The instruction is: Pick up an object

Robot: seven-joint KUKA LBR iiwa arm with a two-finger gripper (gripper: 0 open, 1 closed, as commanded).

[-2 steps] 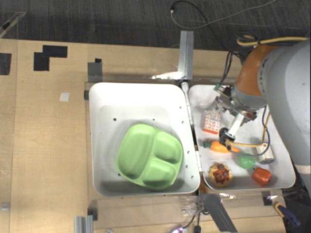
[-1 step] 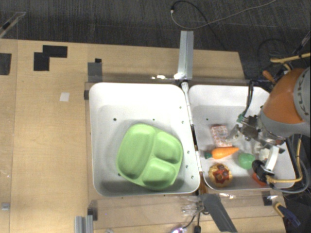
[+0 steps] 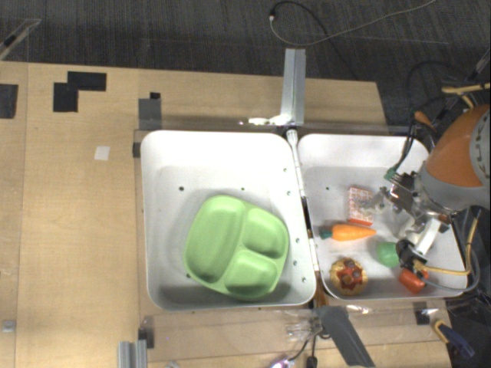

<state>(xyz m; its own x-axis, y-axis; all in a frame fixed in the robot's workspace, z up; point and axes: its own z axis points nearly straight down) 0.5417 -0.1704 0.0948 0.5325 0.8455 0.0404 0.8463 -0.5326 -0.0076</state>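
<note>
Down at the near edge of the right bin [image 3: 307,205] sits a small round piece, dark red and yellow [image 3: 348,275], close to the front wall. Just to its right, a small green piece [image 3: 387,255] lies on the white floor, and beyond that, in the near right corner, a red-orange piece [image 3: 412,280] rests beside the arm's black cabling. A step further in, an orange carrot [image 3: 353,234] with a green tip lies flat, pointing left towards the divider between the bins. Above it, a pinkish clear packet [image 3: 360,203] lies on the floor, slightly apart from the carrot. The gripper [image 3: 406,205] hangs over the right side of this bin, to the right of the packet and carrot, with the grey arm [image 3: 460,167] and its orange band coming in from the right; whether the fingers are spread or closed, I cannot tell from this angle, and nothing is visibly between them. Over in the left bin [image 3: 161,205], a light green divided tray [image 3: 236,246] with three compartments lies tilted toward the near right portion. Both bins sit on the pale wooden bench [image 3: 69,228], with dark carpet [image 3: 153,21] at the far side.
</note>
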